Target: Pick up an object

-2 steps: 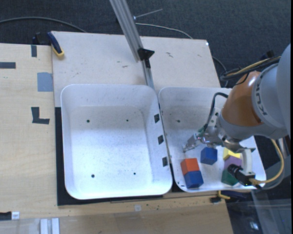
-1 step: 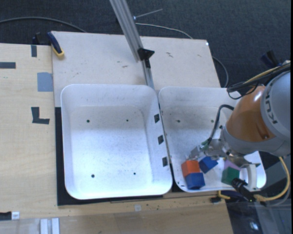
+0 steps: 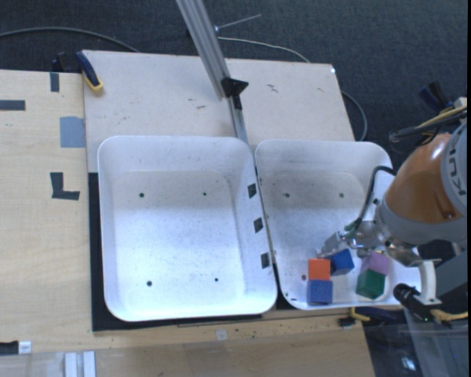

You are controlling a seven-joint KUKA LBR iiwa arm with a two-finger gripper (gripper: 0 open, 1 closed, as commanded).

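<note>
Hovering in the right bin (image 3: 298, 159), the hand (image 3: 347, 240) touches a blue block (image 3: 342, 261); its grip cannot be told. Orange block (image 3: 319, 269), purple block (image 3: 376, 262) and green block (image 3: 370, 284) crowd beside it.

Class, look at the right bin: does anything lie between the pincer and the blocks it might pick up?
Nothing visible does. The pincer hangs directly over the cluster in the right bin, beside the small blue block, with the orange block and green block close by.

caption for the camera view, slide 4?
KUKA arm's gripper low over coloured blocks clustered in the right bin's near corner, beside the left bin.
</note>
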